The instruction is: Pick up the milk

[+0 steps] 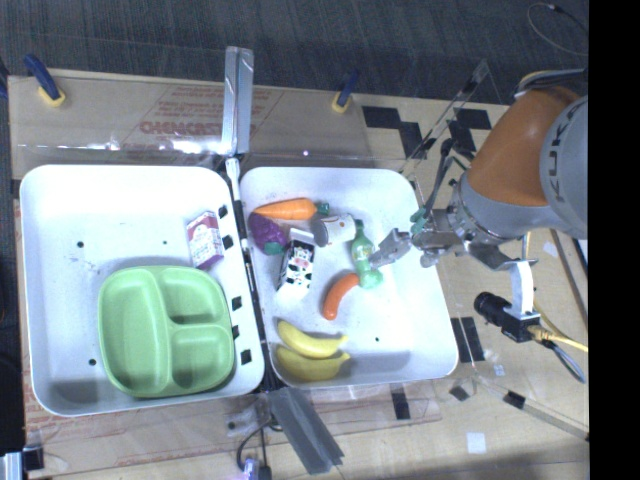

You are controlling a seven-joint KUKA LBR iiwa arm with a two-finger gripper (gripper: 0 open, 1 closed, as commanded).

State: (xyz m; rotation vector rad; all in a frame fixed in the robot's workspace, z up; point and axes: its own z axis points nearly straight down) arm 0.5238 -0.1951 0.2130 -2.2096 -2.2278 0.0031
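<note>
The milk [296,265], a small cow-patterned carton, lies in the right bin [425,343] near the divider, just below a purple piece [266,231] and well apart from the hand [385,253]. The hand hovers by the green bottle [361,258]; whether it is wide or narrow cannot be told. A good approach likely moves left past the sausage [338,294] and descends squarely over the carton.

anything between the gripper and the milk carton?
Yes. The green bottle lies between the gripper and the milk carton, right by the gripper. The orange sausage sits just below that line.
</note>
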